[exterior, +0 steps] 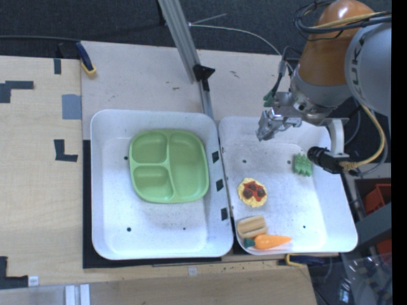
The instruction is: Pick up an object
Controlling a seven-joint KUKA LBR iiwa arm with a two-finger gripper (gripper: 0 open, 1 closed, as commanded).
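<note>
**benchrat:** Anyone look at where the gripper was in this shot? It hung over the far end of the right bin, nothing between its fingers as far as I could see, and honestly I couldn't tell if they were spread or pinched together. Too small and too dark.

**toyfood_tom:** Same, couldn't tell either. Closest pick was the little green piece, just off to its side and a bit nearer the camera. Looked like a plastic toy broccoli: light, stiff, lumpy, so I'd guess the fingers get decent bite across the middle.

**benchrat:** And the small pizza?

**toyfood_tom:** Further out from the gripper, toward the front of the bin. Flat and round, so probably awkward; I'd pinch it by the rim, and it might slide on the white floor. The bread roll and carrot were farthest, tucked in the front corner, touching each other and hugging the wall. Smooth carrot looked slippery, and the wall would crowd a finger.

**benchrat:** Anything in the way?

**toyfood_tom:** Not much. The green divided plate sat across in the left bin, well apart. A black fitting on the arm hung just beside the green piece, though.
</note>
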